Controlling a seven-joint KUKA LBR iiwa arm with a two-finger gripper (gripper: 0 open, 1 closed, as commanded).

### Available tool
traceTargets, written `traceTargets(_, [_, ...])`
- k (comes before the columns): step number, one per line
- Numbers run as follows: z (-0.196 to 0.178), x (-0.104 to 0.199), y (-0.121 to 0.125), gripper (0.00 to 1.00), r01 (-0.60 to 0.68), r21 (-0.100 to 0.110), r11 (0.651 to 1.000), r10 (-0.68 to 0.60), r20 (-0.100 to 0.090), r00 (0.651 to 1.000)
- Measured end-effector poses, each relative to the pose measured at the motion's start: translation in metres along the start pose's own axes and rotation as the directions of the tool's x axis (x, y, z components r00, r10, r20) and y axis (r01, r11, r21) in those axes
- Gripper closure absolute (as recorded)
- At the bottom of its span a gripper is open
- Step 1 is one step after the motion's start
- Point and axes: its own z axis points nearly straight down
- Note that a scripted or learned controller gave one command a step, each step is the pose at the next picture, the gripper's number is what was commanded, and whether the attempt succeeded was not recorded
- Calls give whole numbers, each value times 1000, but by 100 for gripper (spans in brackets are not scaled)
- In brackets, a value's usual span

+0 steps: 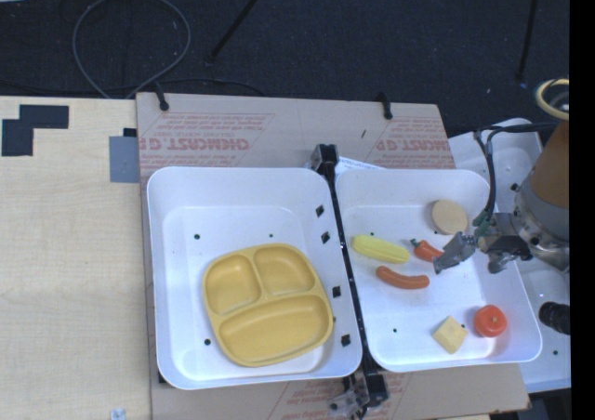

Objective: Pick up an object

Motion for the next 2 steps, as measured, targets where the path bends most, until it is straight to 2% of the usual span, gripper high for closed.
traceTargets(1, [-5,0,2,0,2,-10,1000,-2,2,1000])
traceTargets(2, [46,10,-2,0,3,-6,1000,-3,0,1000])
